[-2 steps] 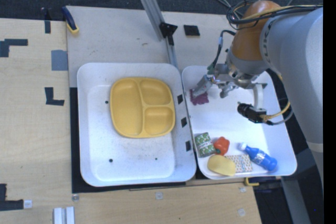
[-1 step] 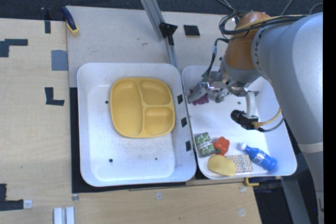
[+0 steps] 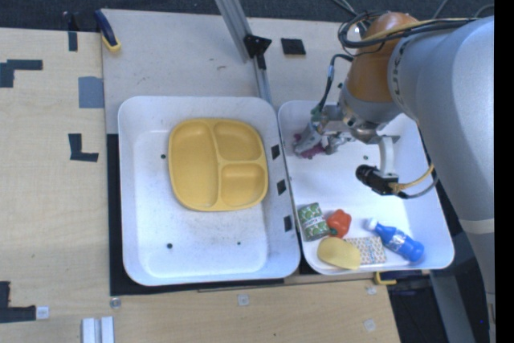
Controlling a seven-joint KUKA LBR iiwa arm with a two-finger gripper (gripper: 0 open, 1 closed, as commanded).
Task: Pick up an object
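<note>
My gripper (image 3: 321, 134) hangs over the far left part of the right bin (image 3: 418, 197), below the orange wrist band. A small purplish-pink object (image 3: 307, 144) lies right at its fingertips; I cannot tell whether it sits between them. Near the bin's front lie a green packet (image 3: 312, 219), a red-orange piece (image 3: 340, 222), a yellow lemon-shaped item (image 3: 338, 253), a speckled card (image 3: 369, 250) and a blue bottle (image 3: 399, 242).
The left bin (image 3: 144, 197) holds a yellow divided plate (image 3: 218, 163). A metal pole (image 3: 229, 0) slants over the bench behind the bins. A black cable part (image 3: 377, 179) hangs from the wrist above the right bin's middle.
</note>
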